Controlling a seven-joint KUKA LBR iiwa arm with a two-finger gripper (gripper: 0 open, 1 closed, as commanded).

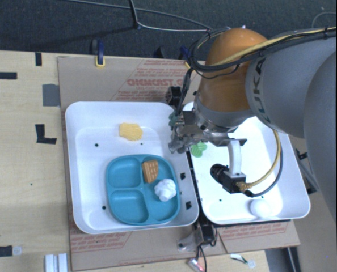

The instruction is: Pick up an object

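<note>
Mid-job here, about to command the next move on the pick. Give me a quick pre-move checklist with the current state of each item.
1. Gripper position: over the divide between the two bins, beside the green object. Ok.
2. Anything held: cannot tell; the wrist hides the grasp area.
3. Green object reachable: lies in the right bin near its left wall, partly covered by the arm. Cannot tell.
4. Left bin targets in the open: yellow piece on the bin floor; brown piece and white piece in the blue tray. Ok.
5. Wall clearance: gripper sits close to the bin walls. Not ok.
</note>
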